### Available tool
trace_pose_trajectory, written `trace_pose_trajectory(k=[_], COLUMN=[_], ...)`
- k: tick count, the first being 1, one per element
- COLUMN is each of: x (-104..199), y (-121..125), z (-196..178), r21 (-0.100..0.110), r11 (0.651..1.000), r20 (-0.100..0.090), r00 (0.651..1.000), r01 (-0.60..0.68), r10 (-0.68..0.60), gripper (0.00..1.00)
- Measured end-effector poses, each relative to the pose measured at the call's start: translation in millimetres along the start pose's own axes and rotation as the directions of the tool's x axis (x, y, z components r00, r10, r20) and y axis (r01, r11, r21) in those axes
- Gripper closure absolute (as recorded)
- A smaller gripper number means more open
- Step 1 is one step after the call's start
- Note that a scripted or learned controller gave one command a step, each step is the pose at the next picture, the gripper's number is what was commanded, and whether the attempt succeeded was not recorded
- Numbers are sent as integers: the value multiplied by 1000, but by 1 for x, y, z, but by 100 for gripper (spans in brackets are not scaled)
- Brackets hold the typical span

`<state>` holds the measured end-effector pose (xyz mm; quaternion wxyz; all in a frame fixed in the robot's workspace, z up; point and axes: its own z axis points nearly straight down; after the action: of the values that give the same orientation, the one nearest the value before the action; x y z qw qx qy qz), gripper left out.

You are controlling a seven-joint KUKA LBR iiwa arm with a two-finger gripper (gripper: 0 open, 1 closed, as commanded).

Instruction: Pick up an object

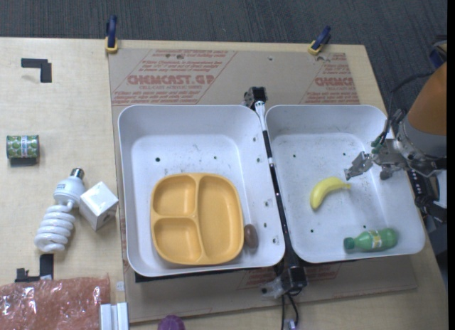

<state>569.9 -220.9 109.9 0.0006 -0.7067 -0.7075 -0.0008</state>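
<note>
Inside the right bin (398, 119) lie one banana (327, 191) and one green bottle (370, 240), with bare floor between. Above its right rim, the gripper (366, 165) hangs spread, holding nothing.

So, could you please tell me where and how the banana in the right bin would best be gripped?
Probably at the middle of the banana, from straight above. It lies flat on the floor of the right bin, apart from the green bottle and the walls, curving from its lower-left end to its upper-right tip. Closing the gripper across the narrow width at mid-curve seems surest.
</note>
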Motion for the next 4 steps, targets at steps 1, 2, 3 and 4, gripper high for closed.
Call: trace_pose_trajectory(k=[1,2,3,4], x=[62,114,114,127], y=[-43,-92,-91,-29], z=[18,18,8,18], r21=[0,1,-3,-1], r11=[1000,1000,1000,1000], r20=[2,2,2,3], r00=[1000,1000,1000,1000], r01=[-2,-2,-4,0], r10=[2,2,4,0], gripper=[0,0,100,100])
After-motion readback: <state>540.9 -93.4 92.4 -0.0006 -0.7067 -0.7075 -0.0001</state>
